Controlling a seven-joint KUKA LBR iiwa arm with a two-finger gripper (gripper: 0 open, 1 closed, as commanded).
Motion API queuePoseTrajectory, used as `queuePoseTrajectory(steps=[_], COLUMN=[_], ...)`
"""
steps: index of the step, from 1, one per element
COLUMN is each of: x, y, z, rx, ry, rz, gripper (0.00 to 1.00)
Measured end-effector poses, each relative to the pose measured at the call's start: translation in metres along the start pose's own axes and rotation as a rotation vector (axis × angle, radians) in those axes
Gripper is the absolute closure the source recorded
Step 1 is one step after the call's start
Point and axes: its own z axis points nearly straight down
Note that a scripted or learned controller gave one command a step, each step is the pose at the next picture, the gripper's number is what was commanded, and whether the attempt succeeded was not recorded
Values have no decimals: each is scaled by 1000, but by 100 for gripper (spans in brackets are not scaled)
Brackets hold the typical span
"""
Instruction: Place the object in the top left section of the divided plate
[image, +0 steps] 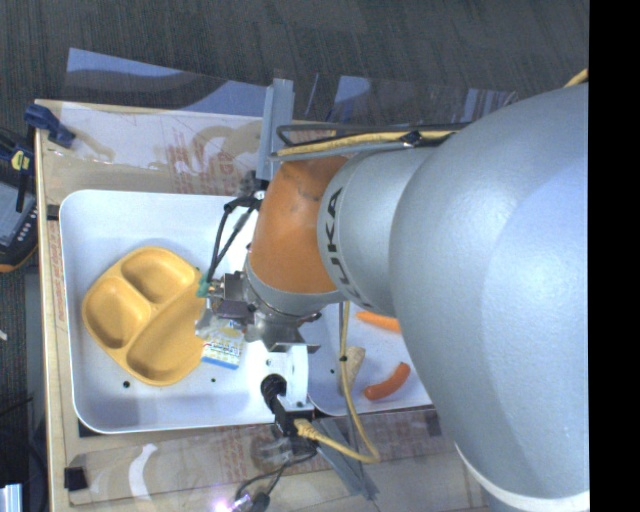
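Tool (222, 322) beside divided plate (145, 315), grip state unclear. Orange object (386, 381) behind: looks light, smooth; pinch mid-length.

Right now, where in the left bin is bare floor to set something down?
Bare floor runs along the left bin's upper part above the yellow plate, and along its lower edge below the plate. It is crowded right of the plate, where the arm hangs over the bin.

Bulky grey arm (480, 290), glossy rounded casing, orange band (290, 235) above wrist, partial black "KUKA" lettering. Black cables beside wrist, yellowish cable (350, 395) hanging underneath, silver mounting hardware below.
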Motion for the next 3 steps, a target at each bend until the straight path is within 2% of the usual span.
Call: queuePoseTrajectory(steps=[1,2,3], x=[61,94,93], y=[34,70,70], z=[-47,-52,-52], rx=[-1,-3,-2], ry=[1,1,1], rz=[-46,-165,-165], gripper=[100,100,0])
